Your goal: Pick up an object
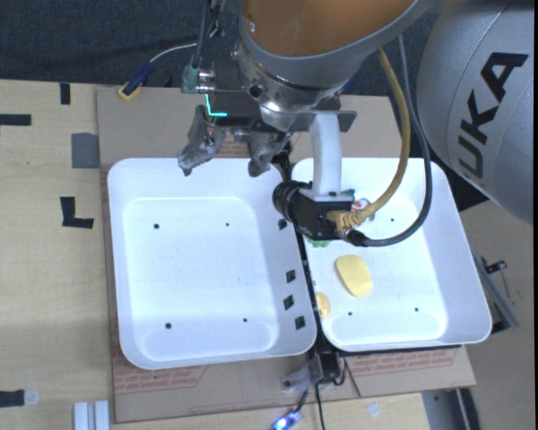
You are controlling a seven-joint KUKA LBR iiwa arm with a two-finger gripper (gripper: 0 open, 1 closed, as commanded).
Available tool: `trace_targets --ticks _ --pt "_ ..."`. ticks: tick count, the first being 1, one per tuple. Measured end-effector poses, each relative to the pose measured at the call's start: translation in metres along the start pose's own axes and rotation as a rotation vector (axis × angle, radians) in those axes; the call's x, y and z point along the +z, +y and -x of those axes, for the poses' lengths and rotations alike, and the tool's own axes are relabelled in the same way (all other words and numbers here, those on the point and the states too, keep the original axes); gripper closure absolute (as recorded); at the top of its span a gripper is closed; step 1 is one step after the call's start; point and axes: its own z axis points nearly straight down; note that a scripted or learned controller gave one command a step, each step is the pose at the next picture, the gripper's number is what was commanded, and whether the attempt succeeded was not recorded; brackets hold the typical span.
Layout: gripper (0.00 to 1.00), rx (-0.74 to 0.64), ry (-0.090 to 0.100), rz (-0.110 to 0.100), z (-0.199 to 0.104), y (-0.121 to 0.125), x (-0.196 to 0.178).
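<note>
My gripper [224, 163] hangs over the far rim of the view's left bin [197, 271], fingers spread wide, nothing between them. The yellow lump [354, 276] lies mid-floor in the right bin [435, 267], well apart from my fingers. A smaller yellow piece [322, 305] sits against that bin's left wall.

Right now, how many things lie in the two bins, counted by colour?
Yellow: 2, a larger yellow piece and a small yellow piece at the right bin's left wall.
Green: 1, a green piece, mostly hidden.
Total: 3.
</note>
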Motion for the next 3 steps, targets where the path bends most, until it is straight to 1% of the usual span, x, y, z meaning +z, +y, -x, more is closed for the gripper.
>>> trace_targets --ticks 1,2,3 --pt "1.0 -0.002 -0.001 0.0 -0.001 0.0 -0.01" --pt "1.0 0.018 0.0 0.006 0.141 0.017 -0.035" --pt "1.0 0.011 0.001 0.003 0.213 0.016 -0.033"
